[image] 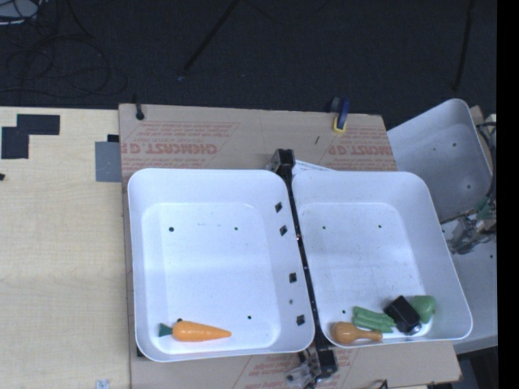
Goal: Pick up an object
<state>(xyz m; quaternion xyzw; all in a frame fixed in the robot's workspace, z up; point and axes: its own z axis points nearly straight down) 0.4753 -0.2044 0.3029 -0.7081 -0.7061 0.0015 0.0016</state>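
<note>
Objects for picking are seen waiting in two shallow white bins set side by side on a cardboard sheet (243, 136) laid over the wooden bench (57, 258). An orange toy carrot (200, 331) is seen lying alone on its side in the near left corner of the left bin (134, 217), its green stub turned to the left and its tip to the right. Four pieces are crowded into the near right corner of the right bin (438, 209): an orange pear-shaped toy (355, 333), a green pod (375, 320) just beside it, a black block (403, 314) resting against the pod, and a rounded green piece (423, 305) on the far right. The rest of both bin floors is left bare. Whether the pincer is wide, narrow or loaded cannot be told from this view, and nothing in the bins is seen lifted. The task is therefore judged to be at its opening step, with a target yet to be chosen and approached. The carrot would be judged the easier choice, since it is well apart from everything else, though it is close to the bin wall; a descent over its thick middle, across its length, would be called for. The cluster on the right would demand a more careful grasp, since its pieces are touching.
</note>
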